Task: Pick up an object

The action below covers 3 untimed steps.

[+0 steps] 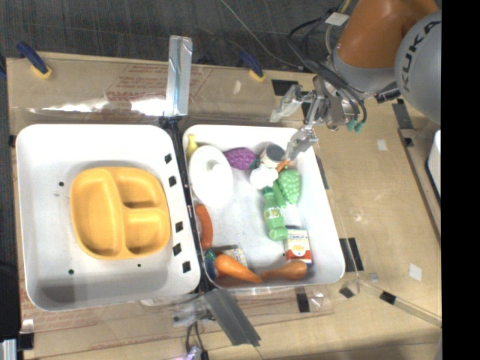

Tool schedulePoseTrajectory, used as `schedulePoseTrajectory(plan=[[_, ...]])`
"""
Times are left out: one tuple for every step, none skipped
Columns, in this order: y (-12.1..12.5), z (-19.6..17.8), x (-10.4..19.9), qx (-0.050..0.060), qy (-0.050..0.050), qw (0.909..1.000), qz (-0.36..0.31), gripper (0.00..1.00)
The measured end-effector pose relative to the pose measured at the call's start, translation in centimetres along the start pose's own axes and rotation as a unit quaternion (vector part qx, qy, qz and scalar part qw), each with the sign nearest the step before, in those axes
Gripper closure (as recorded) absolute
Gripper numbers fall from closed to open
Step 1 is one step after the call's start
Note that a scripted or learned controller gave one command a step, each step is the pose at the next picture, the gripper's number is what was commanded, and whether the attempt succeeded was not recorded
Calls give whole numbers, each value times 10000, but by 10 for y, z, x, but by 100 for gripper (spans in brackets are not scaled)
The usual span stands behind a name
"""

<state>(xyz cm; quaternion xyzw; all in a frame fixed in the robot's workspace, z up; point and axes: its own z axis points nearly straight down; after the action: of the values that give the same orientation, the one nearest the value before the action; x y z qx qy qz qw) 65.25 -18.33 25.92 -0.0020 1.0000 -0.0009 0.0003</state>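
My gripper (301, 139) hangs over the far right corner of the right bin (330, 223), its fingers (306, 136) pointing down and left with nothing visibly between them. Just below them lie a small dark and white object (272, 154) and a white piece (262, 176). A purple grape bunch (240, 158) sits to the left. A green grape bunch (289, 187) and a green bottle (274, 214) lie in the middle. A white cup (210, 175) rests by the left wall.
The left bin (37, 201) holds a yellow divided tray (120, 210). Along the right bin's near edge lie carrots (232, 270), a sausage (285, 271) and a small juice carton (298, 243). A yellow banana tip (191, 144) shows at the far left corner.
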Motion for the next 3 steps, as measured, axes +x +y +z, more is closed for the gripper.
schedulePoseTrajectory(plan=[[-2, 120, -4, -24, 32, 9956, -934, 0], [36, 165, 21, -3, -15, 9952, -980, 0], [13, 167, 83, -8, 0, 9967, -812, 0]])
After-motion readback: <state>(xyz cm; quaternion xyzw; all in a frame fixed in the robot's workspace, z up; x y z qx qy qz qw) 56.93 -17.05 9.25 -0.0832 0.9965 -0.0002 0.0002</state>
